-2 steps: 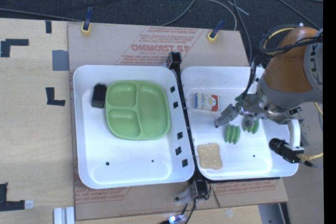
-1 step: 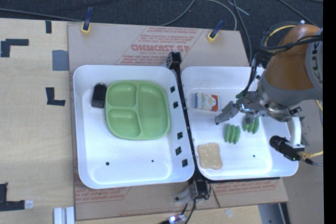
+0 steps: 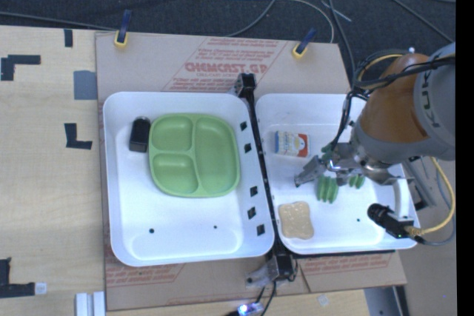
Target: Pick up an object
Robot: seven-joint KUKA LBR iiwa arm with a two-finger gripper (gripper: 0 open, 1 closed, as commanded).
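My gripper (image 3: 330, 172) is low in the right bin (image 3: 337, 106), near its middle, at the end of the grey arm with the orange band (image 3: 392, 111). A small green object (image 3: 327, 190) lies right beneath and against it, and a second green piece (image 3: 356, 180) shows just to its right. A white packet with blue and orange print (image 3: 288, 143) lies to the upper left of the gripper. Toward the bin's front, below and left of the gripper, sits a tan sponge-like piece (image 3: 296, 220).
The left bin (image 3: 178, 240) holds a green divided plate (image 3: 195, 155) with a small black object (image 3: 139, 135) at its left side. A black divider with clips (image 3: 255, 159) runs between the bins. A black fitting and cables (image 3: 389, 220) hang at the right bin's front right.
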